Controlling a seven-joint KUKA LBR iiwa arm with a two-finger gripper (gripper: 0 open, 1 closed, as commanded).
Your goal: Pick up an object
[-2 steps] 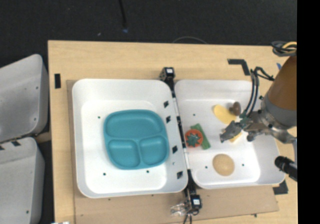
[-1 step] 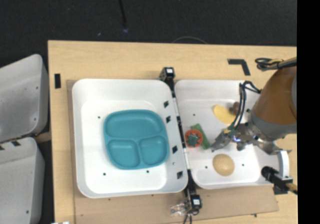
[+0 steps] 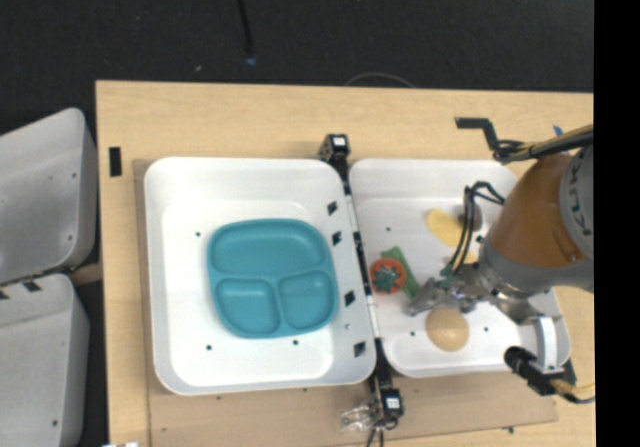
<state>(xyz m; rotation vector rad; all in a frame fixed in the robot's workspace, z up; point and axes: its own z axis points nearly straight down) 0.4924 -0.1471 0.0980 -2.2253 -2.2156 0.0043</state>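
Pale wooden bench (image 3: 250,120) under dark floor, two white bins side by side. Left bin (image 3: 175,195) carries a teal divided plate (image 3: 270,275), sitting mid-bin. Right bin (image 3: 400,180) is where the action is: the gripper (image 3: 440,297) hangs low near the bin's front edge, right above a tan egg-shaped object (image 3: 447,330). Whether it has anything in its grasp, I cannot tell. Beside it, toward the bin's left wall, lies an orange-and-green toy (image 3: 390,273); a yellow piece (image 3: 445,225) sits further back, partly behind cables. The egg looks the likely target: probably light, hard, smooth and rounded, so liable to squirt out. Best taken across its widest middle, squarely.
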